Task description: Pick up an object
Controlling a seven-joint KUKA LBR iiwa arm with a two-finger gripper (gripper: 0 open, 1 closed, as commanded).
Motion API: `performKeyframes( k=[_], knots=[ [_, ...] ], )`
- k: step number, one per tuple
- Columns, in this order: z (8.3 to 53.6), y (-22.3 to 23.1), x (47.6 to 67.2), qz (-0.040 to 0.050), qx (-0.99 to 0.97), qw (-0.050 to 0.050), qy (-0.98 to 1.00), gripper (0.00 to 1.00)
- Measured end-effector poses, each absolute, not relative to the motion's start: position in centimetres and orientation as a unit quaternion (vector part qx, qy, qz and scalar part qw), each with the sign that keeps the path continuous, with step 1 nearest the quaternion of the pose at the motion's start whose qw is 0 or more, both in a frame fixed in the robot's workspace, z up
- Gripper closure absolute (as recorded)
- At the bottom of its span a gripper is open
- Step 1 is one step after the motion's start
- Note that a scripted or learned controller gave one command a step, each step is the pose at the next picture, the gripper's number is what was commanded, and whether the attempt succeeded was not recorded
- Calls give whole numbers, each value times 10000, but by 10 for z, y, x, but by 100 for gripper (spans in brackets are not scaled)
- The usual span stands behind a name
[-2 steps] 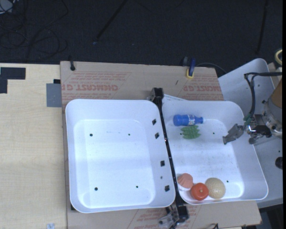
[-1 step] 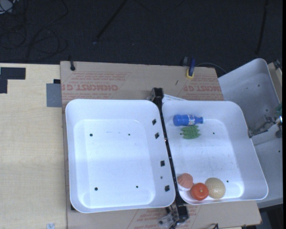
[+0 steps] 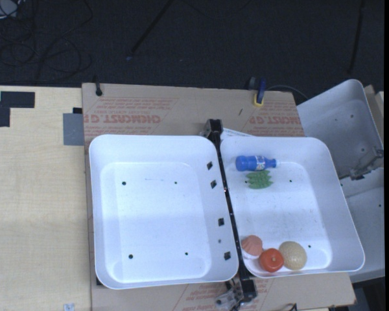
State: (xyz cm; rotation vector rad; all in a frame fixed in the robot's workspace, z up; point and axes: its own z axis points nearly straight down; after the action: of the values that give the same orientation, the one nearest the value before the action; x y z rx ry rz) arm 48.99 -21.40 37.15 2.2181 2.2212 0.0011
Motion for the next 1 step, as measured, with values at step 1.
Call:
performKeyframes(
  k=[1],
  knots=[
    [410,-214,491,5,7063,14,7079,0]
  ],
)
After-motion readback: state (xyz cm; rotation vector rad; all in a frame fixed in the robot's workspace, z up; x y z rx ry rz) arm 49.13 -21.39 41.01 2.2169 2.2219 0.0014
